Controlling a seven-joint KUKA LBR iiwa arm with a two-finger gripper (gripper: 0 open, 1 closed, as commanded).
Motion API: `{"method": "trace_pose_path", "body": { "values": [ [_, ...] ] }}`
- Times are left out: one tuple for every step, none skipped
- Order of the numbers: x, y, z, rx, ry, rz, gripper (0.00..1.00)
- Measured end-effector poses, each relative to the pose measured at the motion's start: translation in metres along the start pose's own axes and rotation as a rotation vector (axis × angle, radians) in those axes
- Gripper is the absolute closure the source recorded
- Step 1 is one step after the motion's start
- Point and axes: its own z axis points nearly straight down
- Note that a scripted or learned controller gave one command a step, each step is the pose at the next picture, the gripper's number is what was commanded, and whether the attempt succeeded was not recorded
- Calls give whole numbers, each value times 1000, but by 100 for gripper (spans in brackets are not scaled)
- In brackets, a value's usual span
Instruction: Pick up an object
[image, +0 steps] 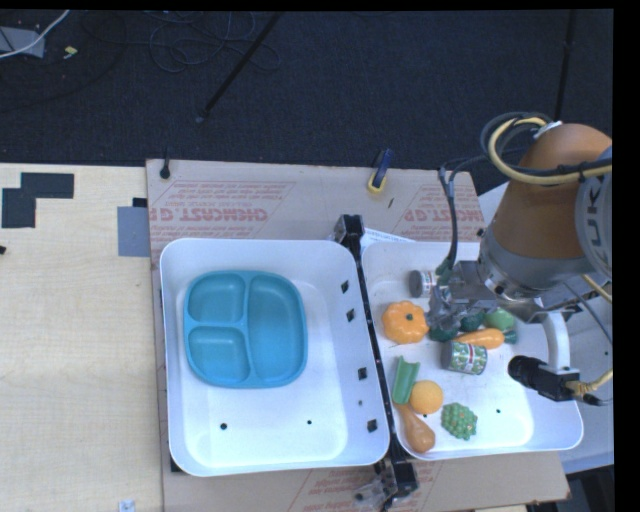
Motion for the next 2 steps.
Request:
{"method": "trace_pose_path", "body": {
  "values": [
    [48, 18, 0, 0, 0, 0, 100],
    [78, 20, 7, 3, -2, 3, 100]
  ]
}}
